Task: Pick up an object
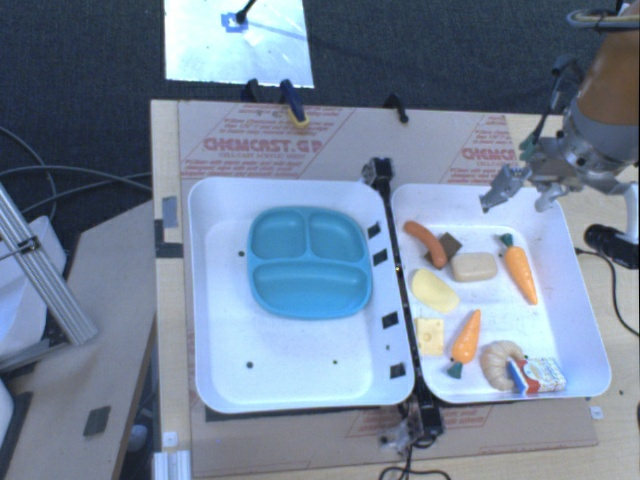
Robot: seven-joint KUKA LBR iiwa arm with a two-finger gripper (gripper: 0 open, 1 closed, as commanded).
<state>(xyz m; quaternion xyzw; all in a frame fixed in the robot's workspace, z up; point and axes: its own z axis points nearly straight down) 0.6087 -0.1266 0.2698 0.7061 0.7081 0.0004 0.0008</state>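
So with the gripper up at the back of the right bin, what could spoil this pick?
The gripper hangs open near the right bin's far rim, so a straight descent may clip it or close on nothing. The sausage, brown block and beige block lie touching, so a grasp there may drag neighbours.

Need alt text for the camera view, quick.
Two-finger gripper hangs open above the right white bin's far edge, holding nothing; toy food lies below, including an orange plastic carrot. The left white bin holds a blue divided plate.

Two carrots point(519, 273), two bins point(300, 378).
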